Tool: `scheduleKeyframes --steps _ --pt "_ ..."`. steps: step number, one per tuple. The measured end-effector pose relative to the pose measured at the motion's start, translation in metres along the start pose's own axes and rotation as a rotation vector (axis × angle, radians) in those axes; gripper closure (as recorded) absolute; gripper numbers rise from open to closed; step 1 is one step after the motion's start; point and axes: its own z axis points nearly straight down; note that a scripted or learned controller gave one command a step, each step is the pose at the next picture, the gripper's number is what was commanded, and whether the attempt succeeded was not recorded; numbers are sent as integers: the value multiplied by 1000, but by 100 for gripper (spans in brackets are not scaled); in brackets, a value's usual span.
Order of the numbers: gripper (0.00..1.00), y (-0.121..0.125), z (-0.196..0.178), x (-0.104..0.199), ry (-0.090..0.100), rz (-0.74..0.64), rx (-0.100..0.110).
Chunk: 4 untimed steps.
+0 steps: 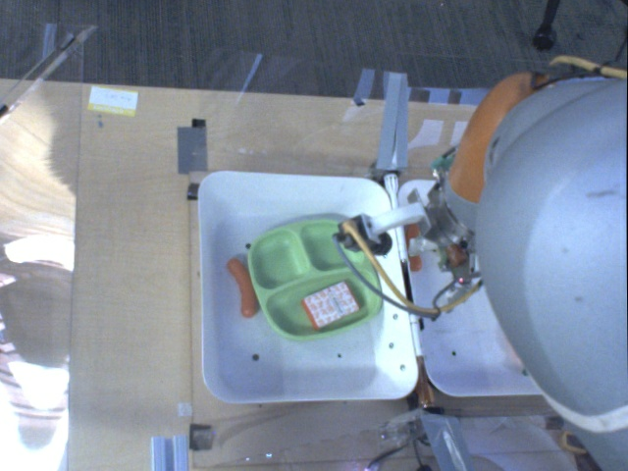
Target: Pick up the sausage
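Sausage (pixel 242 287) lies in the left bin (pixel 218 366), touching the left rim of the green divided plate (pixel 294 235). A red-and-white block (pixel 330 305) sits in the plate's large compartment. Gripper (pixel 442 245) is over the wall between the bins, well apart from the sausage; can't tell how wide it's open or whether it holds anything.

The camera is fixed above the desk (pixel 118 263) and looks down on it at a slant. The far edge of the desk runs across the upper part of the frame, with dark floor (pixel 245 18) beyond it. The left bin (pixel 226 361) lies near the centre of the frame and is visible in full at moderate range. The right bin (pixel 471 361) lies toward the right edge. The arm (pixel 559 263) enters from the right, passes close under the lens, appears very large, and covers much of the right bin.
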Motion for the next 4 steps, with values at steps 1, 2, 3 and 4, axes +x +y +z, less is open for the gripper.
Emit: scheduleKeyframes --steps 1,2,3,4 --pt "0 -112 61 7 -1 7 3" --pt "0 -8 30 -9 -2 -164 3" --pt "0 90 -31 95 1 -385 -1" --pt "0 156 89 85 -5 -379 3"
